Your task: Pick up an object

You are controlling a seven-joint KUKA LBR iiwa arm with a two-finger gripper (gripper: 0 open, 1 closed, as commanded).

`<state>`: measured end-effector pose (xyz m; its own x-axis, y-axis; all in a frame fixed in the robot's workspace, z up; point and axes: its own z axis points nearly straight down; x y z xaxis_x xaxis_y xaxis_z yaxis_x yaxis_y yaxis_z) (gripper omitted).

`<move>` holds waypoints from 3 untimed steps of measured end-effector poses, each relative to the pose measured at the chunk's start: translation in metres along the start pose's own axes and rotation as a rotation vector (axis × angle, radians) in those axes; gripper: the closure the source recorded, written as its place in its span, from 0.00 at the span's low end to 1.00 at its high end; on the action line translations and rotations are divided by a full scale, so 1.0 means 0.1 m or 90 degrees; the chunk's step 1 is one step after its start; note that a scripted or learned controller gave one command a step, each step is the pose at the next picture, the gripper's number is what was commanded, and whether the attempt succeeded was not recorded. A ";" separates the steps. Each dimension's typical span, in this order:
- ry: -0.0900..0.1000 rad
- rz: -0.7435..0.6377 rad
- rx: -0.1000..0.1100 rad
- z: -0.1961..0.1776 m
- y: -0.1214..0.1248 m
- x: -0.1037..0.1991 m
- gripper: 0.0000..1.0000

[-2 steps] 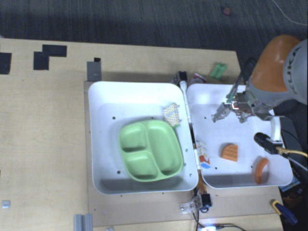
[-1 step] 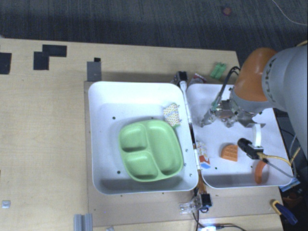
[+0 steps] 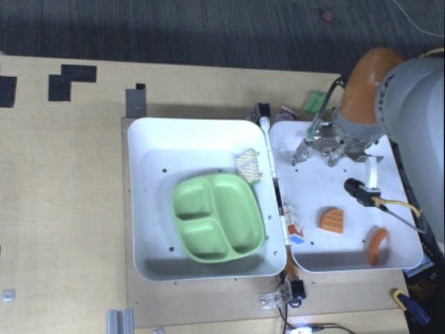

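- A curved orange-red sausage-shaped piece [image 3: 377, 245] is lying in the near right corner of the shallow white right-hand bin [image 3: 306, 186], close to its near wall. It is looking smooth and rounded, so it may be inclined to roll out of a pinch.
- A small flat red, white and blue scrap [image 3: 294, 231] is resting against the left wall of that bin. It is probably too thin and too close to the wall for an easy pinch.
- An orange ridged wedge like a toy waffle slice [image 3: 332, 220] is sitting on open floor in the near half of the right-hand bin, between the scrap and the sausage piece and apart from both. I am judging it the likeliest pick: light, stiff, with a ridged face giving some grip. A hold across its two straight sides should be suiting it best.
- A pale green three-compartment plastic plate [image 3: 217, 216] is lying flat in the left-hand white bin [image 3: 149, 186]. Being broad, low and slick, it is offering only its rim.
- A small yellow-and-white patterned soft piece [image 3: 248, 164] is lying at the plate's far right corner, beside the bin's right wall. It would likely be crumpling under a squeeze.
- The two-finger gripper [image 3: 315, 158] is hanging over the far half of the right-hand bin, its fingers spread apart with nothing between them, well apart from the wedge.
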<state>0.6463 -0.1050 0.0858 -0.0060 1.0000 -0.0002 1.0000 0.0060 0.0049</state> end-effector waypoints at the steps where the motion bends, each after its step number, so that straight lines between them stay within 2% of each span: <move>1: 0.000 0.003 0.001 -0.37 -0.78 0.01 0.00; 2: -0.001 0.003 -0.003 -0.02 -1.15 0.07 0.00; 3: -0.001 0.003 -0.006 -0.13 -1.13 0.08 1.00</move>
<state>0.5328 -0.0980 0.0980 -0.0018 1.0000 -0.0017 0.9999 0.0018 0.0140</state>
